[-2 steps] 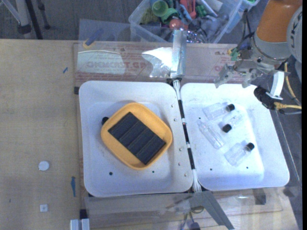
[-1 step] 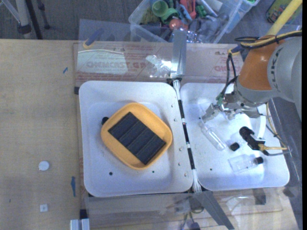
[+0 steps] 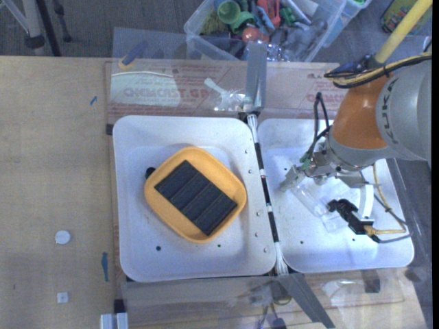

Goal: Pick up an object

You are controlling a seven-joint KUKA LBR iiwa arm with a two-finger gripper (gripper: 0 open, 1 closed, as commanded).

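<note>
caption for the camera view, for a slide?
KUKA arm's gripper low over the right bin; yellow pad with dark panel lies in the left bin.

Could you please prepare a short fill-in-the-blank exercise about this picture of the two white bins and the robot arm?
1. The yellow object with dark panels lies in the ____ bin of the camera view.
2. The gripper is above the ____ bin of the camera view.
3. The band above the arm's wrist is ____ in colour.
4. Behind the bins stands a clear box full of colourful ____.

Missing words: left; right; orange; toys
</note>
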